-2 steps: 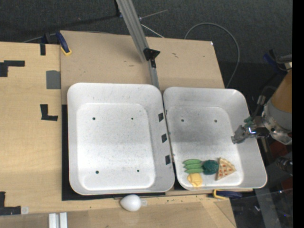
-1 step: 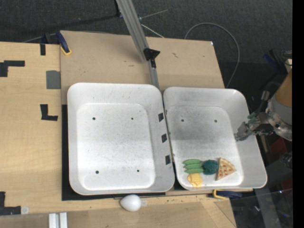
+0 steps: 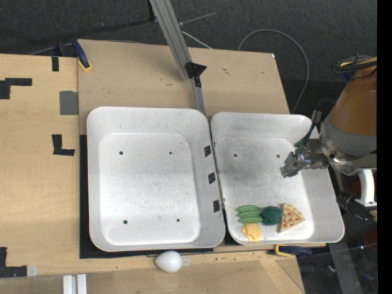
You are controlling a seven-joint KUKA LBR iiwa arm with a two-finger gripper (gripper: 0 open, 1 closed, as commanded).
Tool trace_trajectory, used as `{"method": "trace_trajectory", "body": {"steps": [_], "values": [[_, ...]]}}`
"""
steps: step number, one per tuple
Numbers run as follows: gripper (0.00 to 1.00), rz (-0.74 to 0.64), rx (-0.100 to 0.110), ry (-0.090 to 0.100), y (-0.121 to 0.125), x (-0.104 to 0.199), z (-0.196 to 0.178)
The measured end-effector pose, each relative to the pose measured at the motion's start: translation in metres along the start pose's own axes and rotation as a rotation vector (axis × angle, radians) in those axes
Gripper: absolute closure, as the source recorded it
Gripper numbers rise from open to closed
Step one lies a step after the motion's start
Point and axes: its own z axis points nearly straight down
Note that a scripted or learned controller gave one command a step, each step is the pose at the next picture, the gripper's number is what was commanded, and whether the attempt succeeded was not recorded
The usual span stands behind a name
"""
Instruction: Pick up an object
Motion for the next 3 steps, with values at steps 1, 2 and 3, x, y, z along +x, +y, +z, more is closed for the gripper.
{"method": "trace_trajectory", "body": {"steps": [1,2,3], "values": [[1.0,0.0,0.002,-0.001,0.022,0.052,0.009],[1.0,0.001,0.0,-0.001,0.043,0.094,-0.001],[1.0,0.0,0.001,0.0,0.069,0.143,0.007]]}}
